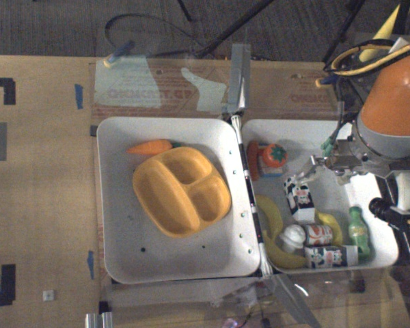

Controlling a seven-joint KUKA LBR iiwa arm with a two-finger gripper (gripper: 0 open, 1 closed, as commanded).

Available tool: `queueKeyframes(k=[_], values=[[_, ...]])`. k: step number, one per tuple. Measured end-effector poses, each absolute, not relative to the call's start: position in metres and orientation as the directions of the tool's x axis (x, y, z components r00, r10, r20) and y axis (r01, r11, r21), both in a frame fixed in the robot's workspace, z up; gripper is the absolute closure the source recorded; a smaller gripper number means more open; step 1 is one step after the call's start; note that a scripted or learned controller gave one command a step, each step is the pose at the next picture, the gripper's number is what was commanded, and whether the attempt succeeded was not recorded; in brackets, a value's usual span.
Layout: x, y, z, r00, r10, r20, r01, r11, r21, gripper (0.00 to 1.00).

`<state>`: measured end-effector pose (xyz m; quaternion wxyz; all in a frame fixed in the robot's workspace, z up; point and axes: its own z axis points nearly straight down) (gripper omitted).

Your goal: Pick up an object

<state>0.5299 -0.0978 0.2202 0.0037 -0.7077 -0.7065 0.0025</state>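
Gripper (307, 171) fingers spread, holding nothing, just above the milk carton (300, 201) mid right bin (389, 255). Carton likely light, stiff, smooth-sided; pinch across its narrow flat faces.

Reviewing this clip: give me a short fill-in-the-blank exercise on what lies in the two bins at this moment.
1. The yellow divided plate lies in the ____ bin as the camera sees it.
2. The carrot lies just beyond the plate's far edge, and its colour is ____.
3. The green bottle lies in the same bin as the ____, a long yellow fruit at that bin's left side.
4. The gripper hovers over the ____ bin.

Missing words: left; orange; banana; right
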Motion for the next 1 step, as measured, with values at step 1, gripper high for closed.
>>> queueKeyframes(k=[1], values=[[0.5157, -0.0656, 0.2819, 0.123, 0.992, -0.001, 0.992, -0.123, -0.006, 0.0]])
